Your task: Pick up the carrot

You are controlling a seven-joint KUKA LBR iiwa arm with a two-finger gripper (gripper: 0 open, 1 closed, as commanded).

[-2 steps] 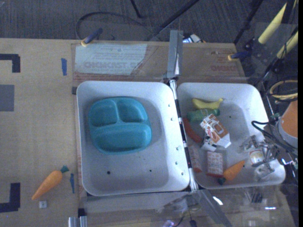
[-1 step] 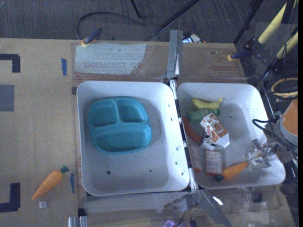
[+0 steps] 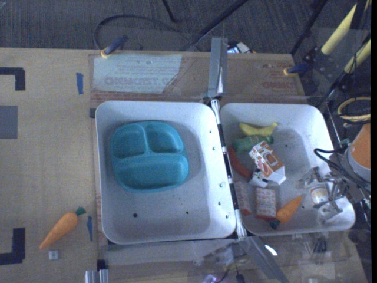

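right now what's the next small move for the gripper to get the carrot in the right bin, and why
Probably shift the gripper a little toward the left bin and lower it over the carrot. The carrot lies at the near edge of the right bin, just beside the gripper, apart from it, with a small packet close on its other side.

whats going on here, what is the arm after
A robot arm reaches in from the right with its claw low in the right bin, near that bin's front right corner. A carrot lies just to its left on the bin floor, not between the fingers, so nothing is picked up yet. A banana, a small carton and other toy food lie nearby. The left bin holds a blue divided plate, and a second carrot lies on the bench outside the bins.
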